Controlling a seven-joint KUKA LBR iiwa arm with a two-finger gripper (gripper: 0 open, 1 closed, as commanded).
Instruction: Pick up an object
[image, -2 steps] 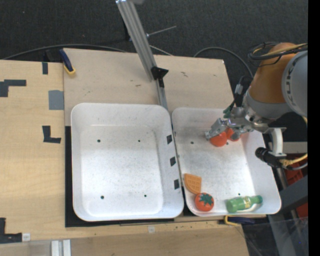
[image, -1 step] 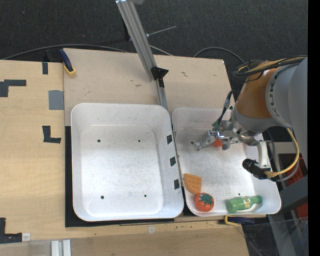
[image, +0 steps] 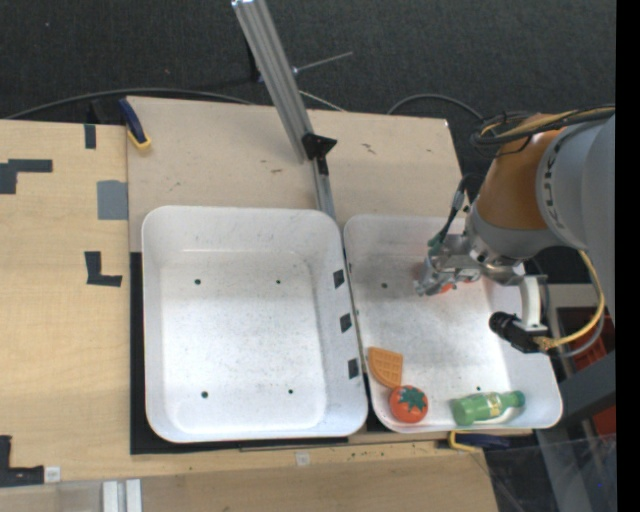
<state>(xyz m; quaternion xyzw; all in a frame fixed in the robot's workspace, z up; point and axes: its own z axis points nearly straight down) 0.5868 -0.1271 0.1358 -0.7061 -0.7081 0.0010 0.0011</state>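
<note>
While the gripper (image: 437, 283) hung low over the right bin (image: 400, 245), toward its twelve o'clock end, whether its jaws were open or closed could not be told. Nothing showed between them. Three candidates lay well apart from it along the bin's six o'clock edge — an orange wedge (image: 385, 365), a red tomato (image: 408, 403) and a green bottle (image: 485, 407). The step looked like the approach; the next move called for travel toward six o'clock, then a descent over one item.
</note>
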